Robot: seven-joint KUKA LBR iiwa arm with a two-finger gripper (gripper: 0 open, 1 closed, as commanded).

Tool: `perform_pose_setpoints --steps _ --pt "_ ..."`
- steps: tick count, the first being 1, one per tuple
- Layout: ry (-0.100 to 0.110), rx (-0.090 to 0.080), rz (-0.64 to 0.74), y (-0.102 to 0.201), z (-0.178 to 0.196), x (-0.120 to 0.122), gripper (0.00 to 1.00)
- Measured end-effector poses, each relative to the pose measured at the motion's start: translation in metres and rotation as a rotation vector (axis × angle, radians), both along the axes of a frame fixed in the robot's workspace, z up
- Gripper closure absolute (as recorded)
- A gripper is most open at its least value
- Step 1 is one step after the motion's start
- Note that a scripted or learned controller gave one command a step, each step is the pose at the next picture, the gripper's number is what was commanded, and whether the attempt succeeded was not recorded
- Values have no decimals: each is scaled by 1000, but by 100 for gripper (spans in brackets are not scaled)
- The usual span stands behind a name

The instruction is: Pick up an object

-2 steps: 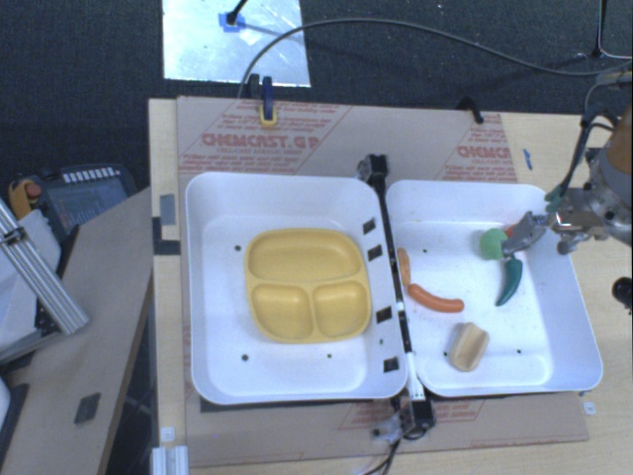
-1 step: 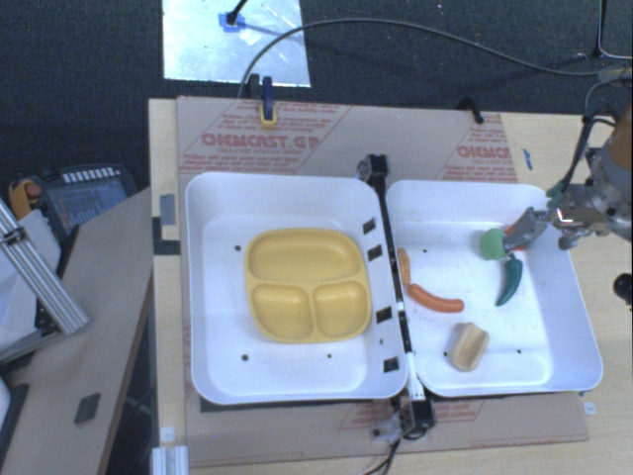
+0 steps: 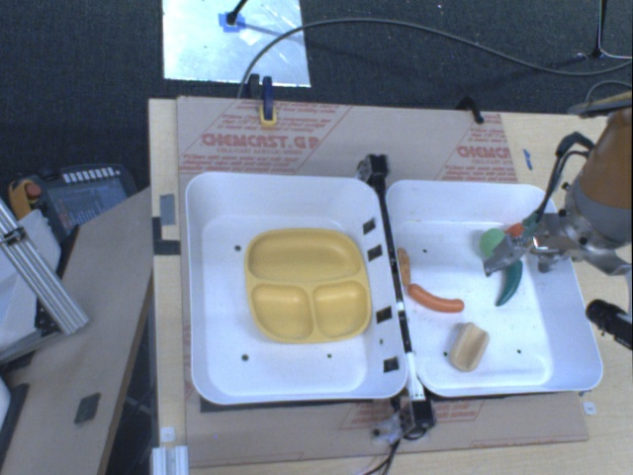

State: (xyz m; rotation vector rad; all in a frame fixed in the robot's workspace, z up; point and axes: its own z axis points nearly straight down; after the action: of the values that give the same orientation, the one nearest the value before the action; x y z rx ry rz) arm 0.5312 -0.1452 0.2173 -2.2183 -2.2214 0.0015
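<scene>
Worktop (image 3: 163,295) — pale wood, carrying a cardboard sheet (image 3: 336,132) printed in red, with two shallow white bins side by side on it.

Left bin (image 3: 213,265), centre-left of the frame: holds one yellow divided plate (image 3: 305,285), three compartments, lying flat in the middle.

Right bin (image 3: 554,364), centre-right of the frame: holds four loose items.
- Orange sausage-shaped toy (image 3: 435,300), lying near the bin's left wall.
- Small orange piece (image 3: 404,263), just beside the divider between the bins, above the sausage.
- Tan bread-like block (image 3: 468,346), lower middle of the bin, apart from the rest.
- Green object (image 3: 499,255), upper right of the bin — a rounded top with a darker curved tail pointing down.

Arm (image 3: 603,181), grey with an orange band, entering from the right edge. Pincer (image 3: 514,248) low over the right bin, at the green object; whether its fingers stand apart or clamp that object, I cannot tell.

Upper left: shiny metal sheet (image 3: 232,28) on dark floor.
</scene>
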Motion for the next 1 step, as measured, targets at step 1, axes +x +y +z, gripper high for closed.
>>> perform_pose_setpoints --steps 1 --pt "1 0 0 8 -60 0 0"
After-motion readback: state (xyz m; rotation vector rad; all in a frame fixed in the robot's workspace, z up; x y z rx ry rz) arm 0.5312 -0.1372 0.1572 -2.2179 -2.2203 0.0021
